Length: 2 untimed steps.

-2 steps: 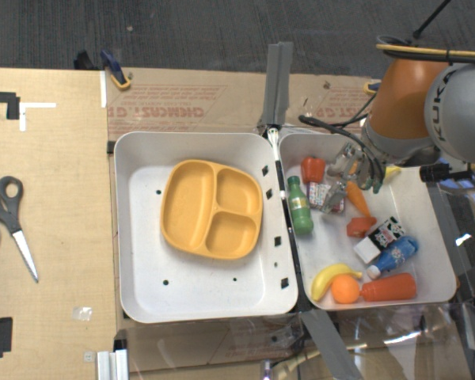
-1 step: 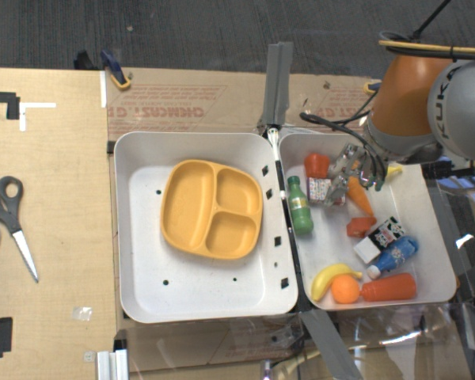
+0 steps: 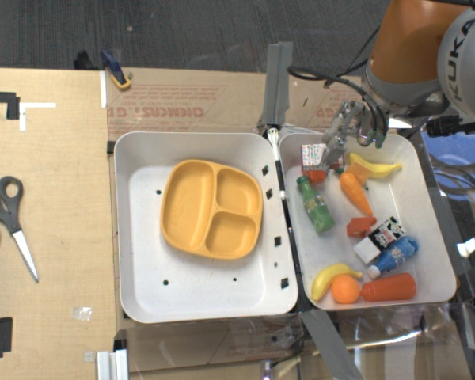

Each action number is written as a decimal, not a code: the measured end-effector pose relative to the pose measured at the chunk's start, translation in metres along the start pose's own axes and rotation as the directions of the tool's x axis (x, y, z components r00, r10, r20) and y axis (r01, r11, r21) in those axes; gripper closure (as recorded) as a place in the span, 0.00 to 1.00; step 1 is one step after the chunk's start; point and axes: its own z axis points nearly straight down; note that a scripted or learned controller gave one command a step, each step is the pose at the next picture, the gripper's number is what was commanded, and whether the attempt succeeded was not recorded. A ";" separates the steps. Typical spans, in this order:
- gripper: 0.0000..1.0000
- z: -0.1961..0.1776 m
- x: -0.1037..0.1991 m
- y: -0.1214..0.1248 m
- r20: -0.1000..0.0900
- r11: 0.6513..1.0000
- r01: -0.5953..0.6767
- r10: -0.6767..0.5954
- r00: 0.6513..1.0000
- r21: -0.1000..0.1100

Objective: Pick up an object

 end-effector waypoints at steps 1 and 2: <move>1.00 -0.035 0.094 -0.036 -0.004 0.994 -0.106 0.106 0.994 0.002; 1.00 -0.045 0.014 0.027 -0.002 0.978 -0.206 0.206 0.978 0.003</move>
